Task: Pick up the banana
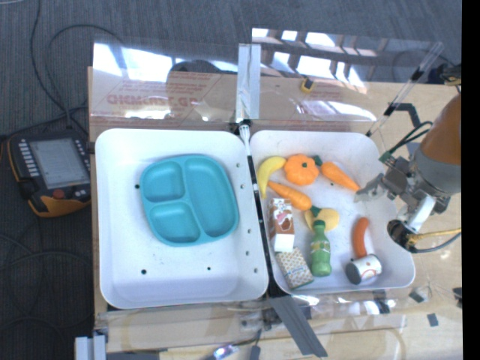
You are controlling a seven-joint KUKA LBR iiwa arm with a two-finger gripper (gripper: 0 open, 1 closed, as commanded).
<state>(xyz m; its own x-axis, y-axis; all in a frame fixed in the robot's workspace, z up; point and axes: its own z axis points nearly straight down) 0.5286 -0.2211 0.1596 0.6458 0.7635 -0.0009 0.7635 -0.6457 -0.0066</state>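
Note:
The yellow banana lies in the top left corner of the right bin, against the divider and beside an orange pumpkin-like fruit. My gripper hangs over the right side of that bin, well to the right of the banana and just past a carrot. Nothing is seen in it.
The right bin also holds a second carrot, a small yellow fruit, a green bottle, a red sausage, a baseball-print cup and two snack boxes. The left bin bears a blue divided plate.

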